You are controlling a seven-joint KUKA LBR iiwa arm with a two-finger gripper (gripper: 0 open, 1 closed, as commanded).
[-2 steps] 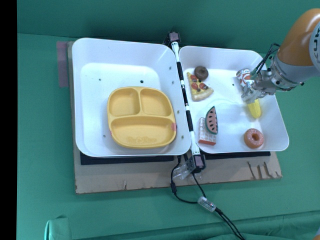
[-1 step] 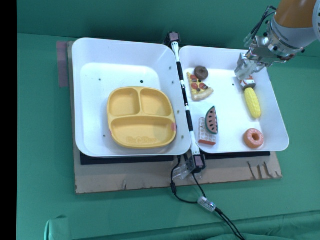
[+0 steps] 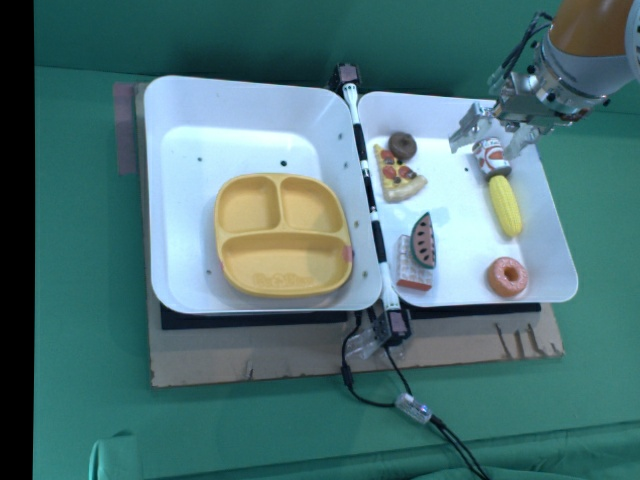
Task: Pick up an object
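Observation:
In the right bin [image 3: 455,283], near its far right corner, a small red-and-white bottle [image 3: 490,157] lies just above a yellow corn cob [image 3: 505,205]. My gripper [image 3: 493,138] hangs over the bottle with its fingers spread wide, one finger [image 3: 464,128] to the bottle's left and the other to its right. The fingers stand apart from the bottle and do not clamp it. The same bin holds a chocolate donut [image 3: 403,145], a pizza slice [image 3: 398,177], a watermelon slice [image 3: 424,239], a red-and-white wafer block [image 3: 413,269] and an orange donut [image 3: 507,277].
The left bin [image 3: 180,148] holds a yellow divided plate [image 3: 283,234]. A black-and-white rod [image 3: 365,173] runs along the seam between the bins, with cables trailing off the front. Green cloth surrounds the bench.

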